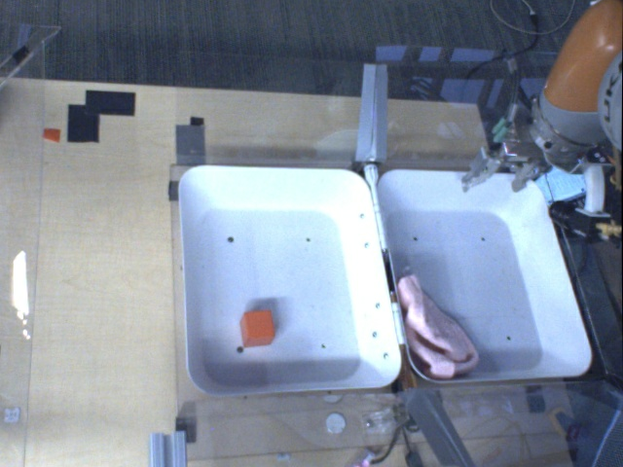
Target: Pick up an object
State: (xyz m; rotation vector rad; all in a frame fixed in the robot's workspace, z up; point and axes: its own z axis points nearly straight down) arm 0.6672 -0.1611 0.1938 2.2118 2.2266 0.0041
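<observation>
My gripper [503,171] hangs over right bin's [545,261] far rim, fingers spread apart w/ nothing btwn them. Pink cloth [435,331] lies in that bin's near-left corner; orange block [258,328] in left bin [209,261].

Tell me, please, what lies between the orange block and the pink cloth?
In the camera view, the two bins' adjoining rims separate the orange block from the pink cloth; otherwise bare white floor.
</observation>
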